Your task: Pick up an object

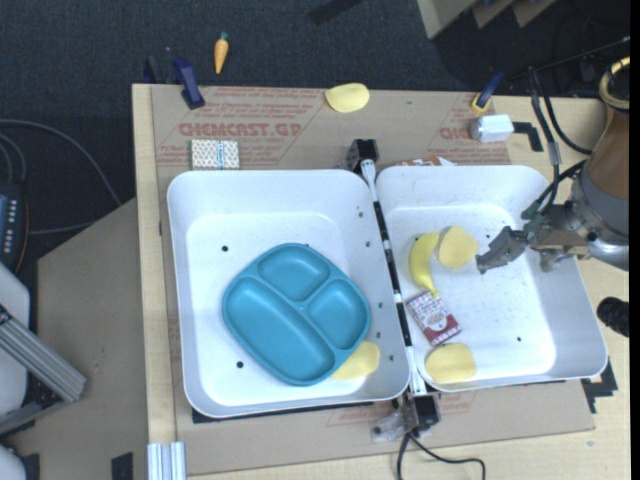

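In the right bin (pixel 520 318) lie a yellow banana (pixel 423 263), a round yellow piece (pixel 457 247) touching it, a small red and white packet (pixel 433 316) and a yellow lump (pixel 450 362) near the front wall. My gripper (pixel 494 255) hangs over the right bin, just right of the round yellow piece, reaching in from the right. Nothing shows between its fingers.
The left bin (pixel 200 228) holds a blue divided plate (pixel 294 312) with a yellow piece (pixel 357 361) at its front right edge. On the board behind the bins lie a yellow lump (pixel 347 97), a patterned packet (pixel 215 153) and blue clamps (pixel 187 84).
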Motion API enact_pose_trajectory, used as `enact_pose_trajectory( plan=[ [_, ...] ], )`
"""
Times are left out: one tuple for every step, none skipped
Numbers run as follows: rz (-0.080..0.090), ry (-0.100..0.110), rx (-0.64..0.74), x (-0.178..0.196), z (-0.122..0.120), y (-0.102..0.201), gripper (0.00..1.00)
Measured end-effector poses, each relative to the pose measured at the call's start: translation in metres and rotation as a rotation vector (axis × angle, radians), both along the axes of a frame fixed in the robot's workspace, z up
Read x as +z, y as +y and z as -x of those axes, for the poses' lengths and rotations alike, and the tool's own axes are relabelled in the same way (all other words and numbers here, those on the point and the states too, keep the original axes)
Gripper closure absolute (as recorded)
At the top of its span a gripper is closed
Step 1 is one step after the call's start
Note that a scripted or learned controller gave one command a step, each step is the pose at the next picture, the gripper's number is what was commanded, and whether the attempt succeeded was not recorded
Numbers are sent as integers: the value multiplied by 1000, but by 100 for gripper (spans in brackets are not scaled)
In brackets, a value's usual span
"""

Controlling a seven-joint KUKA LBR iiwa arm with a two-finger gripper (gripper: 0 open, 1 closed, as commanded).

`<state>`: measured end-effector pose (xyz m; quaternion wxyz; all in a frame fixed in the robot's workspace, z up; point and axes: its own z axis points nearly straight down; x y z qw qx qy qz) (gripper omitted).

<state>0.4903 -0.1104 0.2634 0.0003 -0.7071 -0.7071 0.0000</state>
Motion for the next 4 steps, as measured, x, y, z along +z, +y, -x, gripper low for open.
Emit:
enact_pose_trajectory(
  plan=[
    [-1, 2, 1, -80, -39, 48, 0],
    [1, 1, -2, -180, -87, 18, 0],
    [1, -2, -2, -169, -88, 18, 100],
    [0, -3, 1, -68, -61, 69, 100]
  ],
)
